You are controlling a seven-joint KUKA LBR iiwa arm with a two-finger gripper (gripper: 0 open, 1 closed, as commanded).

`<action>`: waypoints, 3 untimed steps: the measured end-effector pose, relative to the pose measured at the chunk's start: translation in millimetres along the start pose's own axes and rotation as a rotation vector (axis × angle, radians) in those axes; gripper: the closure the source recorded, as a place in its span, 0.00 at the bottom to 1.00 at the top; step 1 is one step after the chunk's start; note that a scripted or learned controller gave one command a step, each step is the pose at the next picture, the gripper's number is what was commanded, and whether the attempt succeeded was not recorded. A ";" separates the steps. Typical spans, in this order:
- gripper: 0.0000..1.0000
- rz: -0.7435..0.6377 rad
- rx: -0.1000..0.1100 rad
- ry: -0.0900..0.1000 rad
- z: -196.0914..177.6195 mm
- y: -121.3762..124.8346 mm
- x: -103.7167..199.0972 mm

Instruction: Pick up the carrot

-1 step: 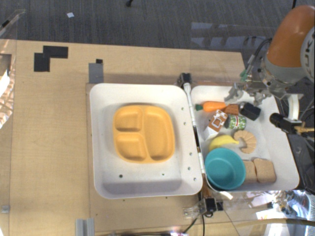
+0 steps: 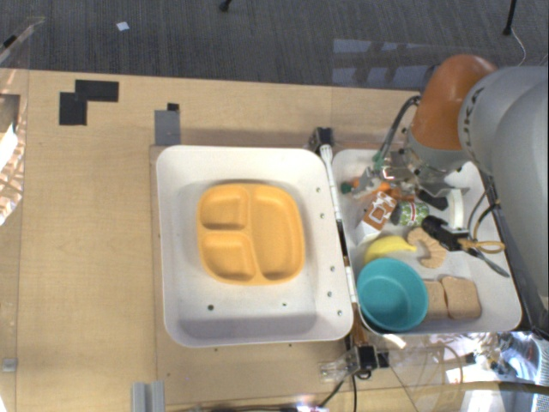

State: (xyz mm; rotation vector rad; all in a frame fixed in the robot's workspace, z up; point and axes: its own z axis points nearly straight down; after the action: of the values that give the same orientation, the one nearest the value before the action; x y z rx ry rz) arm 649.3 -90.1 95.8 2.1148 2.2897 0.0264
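Hand (image 2: 396,178) was down over the right bin (image 2: 506,312), its grip impossible to judge, carrot (image 2: 377,210) lay just below it among clutter, orange and tapered, round teal bowl (image 2: 392,294) nearer the front, smooth yellow divided plate (image 2: 251,232) sat in the left bin (image 2: 176,256), on a wooden counter (image 2: 81,256).

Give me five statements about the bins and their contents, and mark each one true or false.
1. The yellow divided plate lies in the left bin. True.
2. The teal bowl sits in the left bin. False: it is in the right bin.
3. The arm is over the right bin. True.
4. The plate has three compartments. True.
5. The bowl lies at the far end of its bin. False: it is at the near end.
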 end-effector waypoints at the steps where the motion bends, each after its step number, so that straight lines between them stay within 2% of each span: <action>1: 0.00 0.202 0.057 0.013 3.8 17.0 -27.7; 2: 0.00 0.315 0.034 0.006 4.6 3.9 -58.5; 3: 1.00 0.309 0.017 -0.003 -9.9 8.1 -59.9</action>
State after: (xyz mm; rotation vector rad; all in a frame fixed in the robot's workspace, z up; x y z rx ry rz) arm 661.8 -149.1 106.4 2.4522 1.9447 0.0093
